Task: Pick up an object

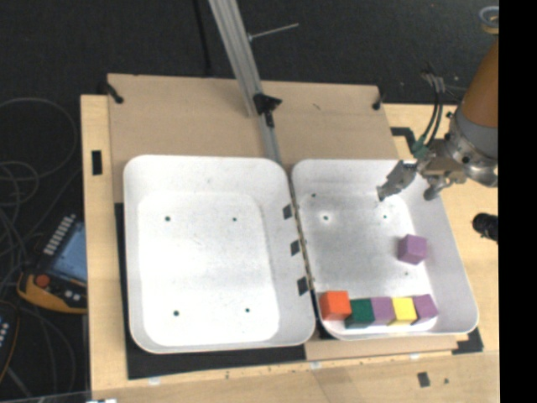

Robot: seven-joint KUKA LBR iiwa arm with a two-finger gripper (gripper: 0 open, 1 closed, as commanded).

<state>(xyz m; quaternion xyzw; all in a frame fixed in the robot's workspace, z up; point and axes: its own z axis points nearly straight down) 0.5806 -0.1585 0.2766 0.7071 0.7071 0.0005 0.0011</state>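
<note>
Claw: gripper point(413, 185) spread apart, nothing between its fingers, above the right bin's point(352, 233) far right edge.
Closest: purple block point(412, 248), alone, nearer.
Near wall: orange block point(336, 304), green block point(362, 311), lilac block point(383, 310), yellow block point(404, 310), purple end block point(424, 306).

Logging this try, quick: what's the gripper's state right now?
Two-finger gripper: open, holding nothing, above the right white bin.
</note>
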